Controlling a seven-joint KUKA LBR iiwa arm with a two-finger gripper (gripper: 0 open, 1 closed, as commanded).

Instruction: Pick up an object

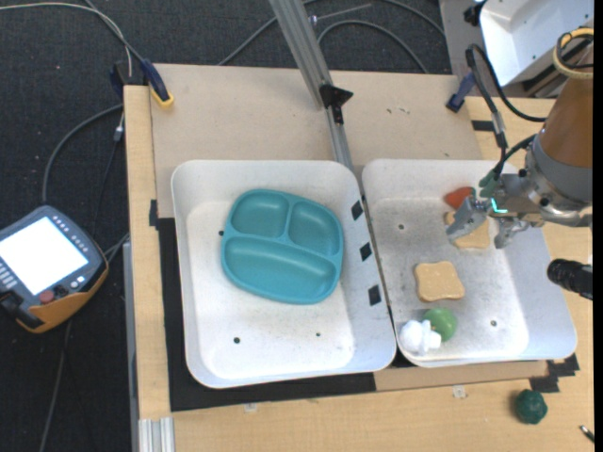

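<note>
My gripper (482, 227) hangs over the back of the right bin (528, 342), with its fingers spread open. A small tan piece (474, 241) lies on the bin floor right under them, and I see no grip on it. Just behind the gripper, a red object (459, 197) is partly hidden. A tan toast-like slice (439, 281) lies nearer the front. At the bin's front edge, a green and white object (430, 330) rests.
The left bin (203, 347) holds a teal divided plate (281, 246). A slanted metal pole (301, 36) crosses the back of the bench. A dark green ball (530, 405) sits on the bench outside the right bin's front corner. Left of the bench lies a handheld pendant (42, 266).
</note>
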